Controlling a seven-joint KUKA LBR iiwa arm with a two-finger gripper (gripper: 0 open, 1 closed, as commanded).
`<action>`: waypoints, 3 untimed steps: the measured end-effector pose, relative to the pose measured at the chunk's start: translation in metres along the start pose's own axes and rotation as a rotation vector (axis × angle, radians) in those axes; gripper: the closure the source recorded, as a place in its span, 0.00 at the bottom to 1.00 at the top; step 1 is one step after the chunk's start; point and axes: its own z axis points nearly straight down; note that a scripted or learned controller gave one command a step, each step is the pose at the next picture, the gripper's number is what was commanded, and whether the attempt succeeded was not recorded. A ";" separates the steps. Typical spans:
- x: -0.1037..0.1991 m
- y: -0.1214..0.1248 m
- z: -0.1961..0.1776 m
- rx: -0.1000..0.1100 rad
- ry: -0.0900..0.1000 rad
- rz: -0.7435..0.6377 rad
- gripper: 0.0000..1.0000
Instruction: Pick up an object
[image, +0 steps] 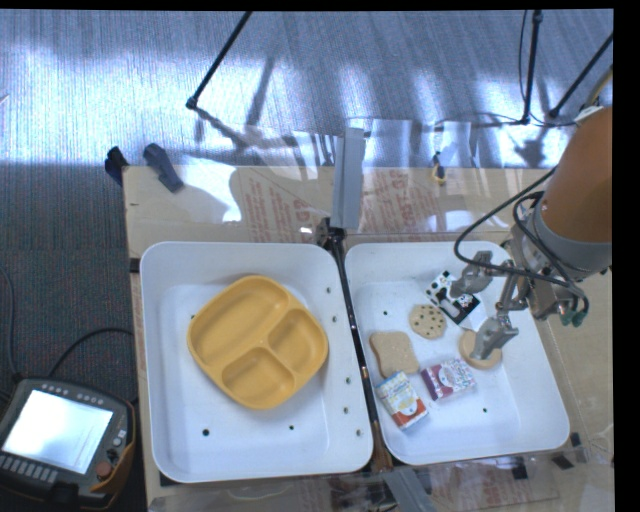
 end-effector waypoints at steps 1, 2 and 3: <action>-0.025 -0.005 0.119 0.000 0.007 0.324 0.00; -0.012 0.016 0.176 0.000 -0.007 0.467 0.00; -0.014 0.018 0.164 -0.002 -0.012 0.459 1.00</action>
